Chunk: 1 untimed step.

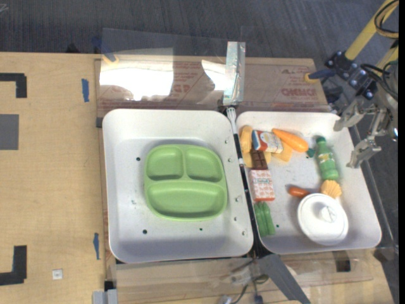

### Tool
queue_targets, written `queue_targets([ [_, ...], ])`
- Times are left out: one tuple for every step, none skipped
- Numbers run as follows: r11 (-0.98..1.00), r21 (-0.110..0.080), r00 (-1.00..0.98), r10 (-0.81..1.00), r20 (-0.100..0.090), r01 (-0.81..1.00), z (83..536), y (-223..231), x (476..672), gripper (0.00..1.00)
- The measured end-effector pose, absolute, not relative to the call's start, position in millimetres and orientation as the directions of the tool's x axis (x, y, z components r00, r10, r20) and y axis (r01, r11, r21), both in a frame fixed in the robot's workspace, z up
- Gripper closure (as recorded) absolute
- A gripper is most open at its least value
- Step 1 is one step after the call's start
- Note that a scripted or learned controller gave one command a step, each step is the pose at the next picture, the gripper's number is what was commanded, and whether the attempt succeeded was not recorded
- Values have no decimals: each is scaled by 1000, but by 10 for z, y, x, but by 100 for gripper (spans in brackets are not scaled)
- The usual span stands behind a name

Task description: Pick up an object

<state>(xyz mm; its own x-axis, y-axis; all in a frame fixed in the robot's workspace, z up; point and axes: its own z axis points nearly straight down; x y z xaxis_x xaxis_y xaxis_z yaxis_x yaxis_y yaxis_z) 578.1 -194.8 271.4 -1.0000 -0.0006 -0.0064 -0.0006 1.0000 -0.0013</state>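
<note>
Camera view: left bin [120, 189] holds a green divided plate [186, 181]. Right bin [364, 195] is the landmark. Inside it: white lidded cup [323, 218] at the near side, green bottle [326, 160] beyond the cup, red-and-white packet [261, 185] along the left wall (print unreadable), orange carrot [291, 139] toward the far wall. Gripper [362, 132] hangs over the bin's far right rim, fingers spread, nothing between them.

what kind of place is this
Likely a robot lab's pick-and-place test bench: two white bins side by side on plywood, toy food in one, a green divided plate in the other, blue tape markers.
</note>
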Motion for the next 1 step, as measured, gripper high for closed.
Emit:
queue_targets([
  [983, 1, -983, 186, 1, 186, 1902, -1924, 5390, 0],
])
